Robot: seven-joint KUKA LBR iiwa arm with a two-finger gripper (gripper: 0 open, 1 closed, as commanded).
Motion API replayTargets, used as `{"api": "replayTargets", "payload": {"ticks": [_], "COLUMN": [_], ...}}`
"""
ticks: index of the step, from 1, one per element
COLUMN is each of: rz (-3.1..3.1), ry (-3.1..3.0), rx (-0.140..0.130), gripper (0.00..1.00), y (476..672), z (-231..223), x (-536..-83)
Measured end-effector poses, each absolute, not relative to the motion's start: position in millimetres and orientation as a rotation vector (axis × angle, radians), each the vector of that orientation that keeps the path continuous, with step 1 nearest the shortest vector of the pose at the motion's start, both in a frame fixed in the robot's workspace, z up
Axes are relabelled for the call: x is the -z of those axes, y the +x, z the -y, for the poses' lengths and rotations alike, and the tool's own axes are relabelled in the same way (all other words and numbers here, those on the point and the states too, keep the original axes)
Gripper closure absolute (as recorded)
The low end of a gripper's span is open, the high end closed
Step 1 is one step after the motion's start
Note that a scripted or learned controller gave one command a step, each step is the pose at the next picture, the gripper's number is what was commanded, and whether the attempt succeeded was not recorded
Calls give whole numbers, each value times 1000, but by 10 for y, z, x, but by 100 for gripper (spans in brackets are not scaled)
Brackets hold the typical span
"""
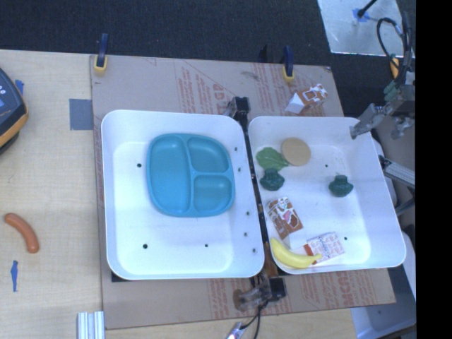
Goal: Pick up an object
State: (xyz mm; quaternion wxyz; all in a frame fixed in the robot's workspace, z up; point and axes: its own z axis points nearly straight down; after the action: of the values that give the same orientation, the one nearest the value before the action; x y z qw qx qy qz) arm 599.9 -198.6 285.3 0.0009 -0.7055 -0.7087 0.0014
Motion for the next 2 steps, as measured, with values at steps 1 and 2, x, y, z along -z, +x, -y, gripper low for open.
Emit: {"api": "replayTargets", "payload": {"ticks": [1,2], "rz": [2228,2225], "ry": [-2216,-2213], "rx": [-4,-6], "gripper": [0,0], "y": [5922,5803], "z": [2116,2108], "x": [-912,-917]}}
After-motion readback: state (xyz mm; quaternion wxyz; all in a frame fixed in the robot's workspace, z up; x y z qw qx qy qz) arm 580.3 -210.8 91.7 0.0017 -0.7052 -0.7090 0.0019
